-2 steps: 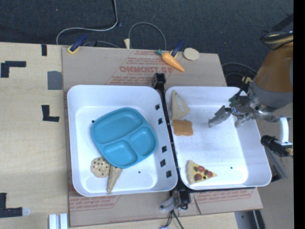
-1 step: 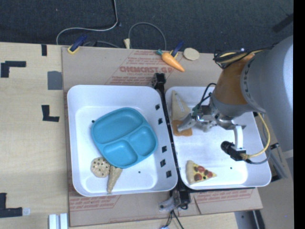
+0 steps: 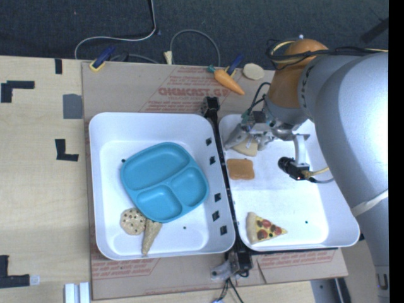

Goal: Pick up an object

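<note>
- Camera view, looking down at a slant: the gripper (image 3: 247, 136) is low inside the right bin (image 3: 322, 229), up in that bin's far corner next to the divider. Looks to me like the grasp attempt is happening right now, not the lift.
- Right under the fingertips there's a pale beige food piece (image 3: 248, 148). It's touching or nearly touching the tool, but I honestly can't tell whether the fingers are spread or pinched on it, too much grey hardware stacked there. So I'm not calling it held.
- Just nearside of the gripper sits a brown toast-like square (image 3: 240, 168), close to the beige piece but apart from it. Farther toward the near edge is a pizza slice (image 3: 263, 227), well clear of the tool.
- Across the divider, the left bin (image 3: 101, 169) has a blue divided plate (image 3: 165, 180), a cookie (image 3: 132, 221) and a cone (image 3: 150, 235) by its near side.
- Behind the gripper, outside the bins, a toy carrot (image 3: 228, 81) lies on the cardboard.
- Arm pose: the arm (image 3: 353, 125) comes in from the right, orange band above the wrist, wrist bent down steeply into the corner.
- Next move, my guess: confirm a firm pinch on the beige piece, then go straight up without clipping the bin wall.
</note>
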Robot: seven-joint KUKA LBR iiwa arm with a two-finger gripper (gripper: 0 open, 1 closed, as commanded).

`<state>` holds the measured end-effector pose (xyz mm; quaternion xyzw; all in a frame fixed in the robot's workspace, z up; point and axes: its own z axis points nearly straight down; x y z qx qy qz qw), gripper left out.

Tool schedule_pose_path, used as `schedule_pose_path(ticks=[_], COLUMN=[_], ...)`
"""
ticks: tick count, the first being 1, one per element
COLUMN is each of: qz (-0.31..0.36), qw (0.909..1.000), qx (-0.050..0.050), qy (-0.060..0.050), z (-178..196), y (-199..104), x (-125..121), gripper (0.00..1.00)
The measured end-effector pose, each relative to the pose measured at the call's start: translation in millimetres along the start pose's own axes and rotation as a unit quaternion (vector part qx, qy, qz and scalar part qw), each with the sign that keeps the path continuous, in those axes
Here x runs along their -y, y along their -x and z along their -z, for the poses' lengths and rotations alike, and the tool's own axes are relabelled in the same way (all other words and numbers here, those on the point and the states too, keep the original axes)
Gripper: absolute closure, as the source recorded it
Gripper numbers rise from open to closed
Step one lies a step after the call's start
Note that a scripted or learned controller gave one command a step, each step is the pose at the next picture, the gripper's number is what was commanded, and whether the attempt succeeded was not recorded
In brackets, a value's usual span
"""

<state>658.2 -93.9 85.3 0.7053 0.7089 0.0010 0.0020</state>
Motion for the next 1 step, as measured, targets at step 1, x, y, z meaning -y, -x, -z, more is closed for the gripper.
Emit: schedule_pose_path(ticks=[1], qz=[-0.001], qw=[1.0000], qx=[0.001], qy=[0.000], z=[15.6], y=[3.1], x=[0.6], gripper=[1.00])
